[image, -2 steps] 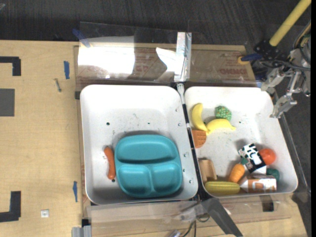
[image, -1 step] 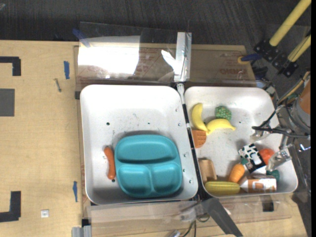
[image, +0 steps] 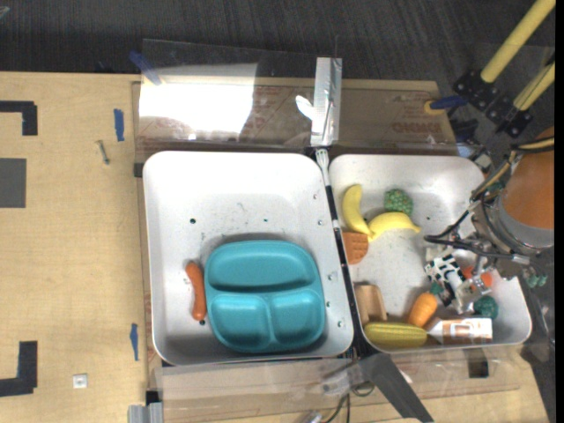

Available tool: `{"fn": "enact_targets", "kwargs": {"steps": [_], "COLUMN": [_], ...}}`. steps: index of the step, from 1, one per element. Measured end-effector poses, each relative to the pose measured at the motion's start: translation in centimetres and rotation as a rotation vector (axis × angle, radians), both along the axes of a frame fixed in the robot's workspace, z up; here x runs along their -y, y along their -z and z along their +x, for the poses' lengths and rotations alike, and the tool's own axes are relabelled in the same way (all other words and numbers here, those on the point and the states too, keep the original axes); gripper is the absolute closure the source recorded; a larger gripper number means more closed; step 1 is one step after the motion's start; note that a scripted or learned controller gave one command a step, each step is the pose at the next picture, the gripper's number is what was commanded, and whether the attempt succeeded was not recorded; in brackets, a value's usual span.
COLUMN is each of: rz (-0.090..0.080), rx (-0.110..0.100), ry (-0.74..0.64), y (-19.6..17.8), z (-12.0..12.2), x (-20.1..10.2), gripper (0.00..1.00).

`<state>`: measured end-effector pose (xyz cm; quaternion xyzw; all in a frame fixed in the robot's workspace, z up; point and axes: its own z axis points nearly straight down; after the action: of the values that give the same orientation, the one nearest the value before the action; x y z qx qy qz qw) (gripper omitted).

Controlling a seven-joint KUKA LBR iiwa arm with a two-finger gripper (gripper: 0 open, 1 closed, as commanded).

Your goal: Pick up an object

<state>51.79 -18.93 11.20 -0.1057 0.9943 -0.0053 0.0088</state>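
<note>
The right bin [image: 414,170] holds a yellow banana [image: 368,219], a green broccoli-like piece [image: 398,201], an orange wedge [image: 356,248], a tan wooden block [image: 370,301], a small orange carrot [image: 424,307], a yellow-green oblong piece [image: 396,333], a white box with an orange label [image: 463,329] and a small teal piece [image: 486,307]. My gripper [image: 448,276] hangs low in this bin's right half, just above and right of the carrot, with the white box in front of it. The arm's orange band [image: 533,196] rises to its right. I see nothing lifted.
The left bin [image: 176,183] carries a teal divided tray [image: 263,293] and a red-orange sausage-shaped piece [image: 198,291] at the tray's left. A clear plastic wall [image: 229,104] and a metal post [image: 326,100] stand behind the bins. Yellow rods [image: 522,29] lean at the top right.
</note>
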Motion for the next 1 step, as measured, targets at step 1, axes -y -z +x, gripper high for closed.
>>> {"fn": "enact_targets", "kwargs": {"steps": [1], "rz": [0.011], "rx": [-0.008], "ry": [0.097], "y": [2.48], "z": [7.85], "x": [-3.84], "gripper": [0.0]}}
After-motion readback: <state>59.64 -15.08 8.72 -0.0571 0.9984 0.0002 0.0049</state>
